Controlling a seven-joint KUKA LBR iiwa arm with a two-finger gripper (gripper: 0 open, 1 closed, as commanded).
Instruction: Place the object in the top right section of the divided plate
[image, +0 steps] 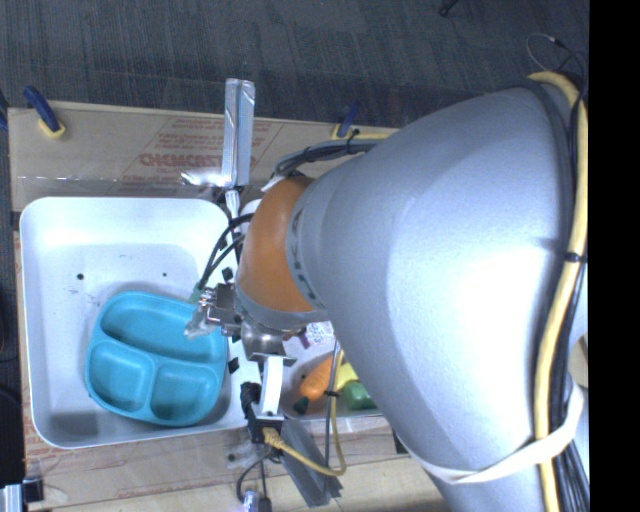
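While the grey arm fills the right of the scene, its tool sits over the right edge of the blue divided plate in the left white bin. Whether it is clenched or released cannot be told. An orange object lies in the right bin, beside something yellow-green.

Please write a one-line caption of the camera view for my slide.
Grey KUKA arm reaches over two white bins; a blue divided plate lies in the left bin.
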